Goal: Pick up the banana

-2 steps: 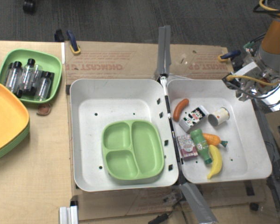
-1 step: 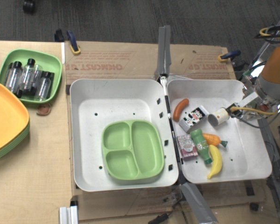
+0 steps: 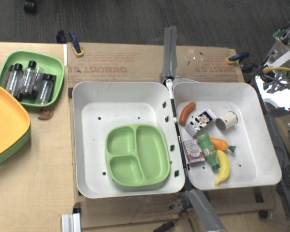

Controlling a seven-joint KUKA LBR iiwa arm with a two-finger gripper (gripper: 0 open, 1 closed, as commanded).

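The banana (image 3: 223, 167) lies in the right bin (image 3: 261, 175), just right of the green bottle (image 3: 209, 151) and touching it, its upper tip under the carrot (image 3: 219, 143) that crosses the bottle

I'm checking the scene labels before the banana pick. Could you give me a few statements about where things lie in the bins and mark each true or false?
1. The banana lies in the right bin. True.
2. The green divided plate sits in the right bin. False: it sits in the left bin.
3. The carrot lies right by the banana's upper end. True.
4. The sausage lies on the green divided plate. False: it lies in the right bin, near the divider.
5. The small bottles stand in the left bin. False: they lie in a green tray outside the bins.
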